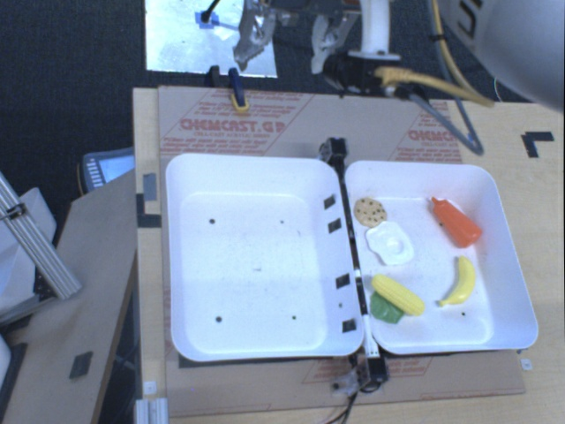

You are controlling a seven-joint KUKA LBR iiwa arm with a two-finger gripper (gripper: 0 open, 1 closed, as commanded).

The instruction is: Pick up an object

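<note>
The right bin (508, 228) holds a round cookie (370, 210), a white fried egg (390, 243), an orange bottle (455, 222), a yellow banana (460, 282) and a corn cob (398, 295) lying on a green piece (382, 307). My gripper (287, 47) hangs high at the top of the view, well beyond the bins' far edge. Its two fingers (247, 38) stand apart and nothing sits between them.
The left bin (177, 237) lies beside the right one, joined by a black clip strip (346, 237). A yellow clamp (237, 91) sits at the bench's far edge. Cables (441, 91) trail from the arm over the bench's back right.
</note>
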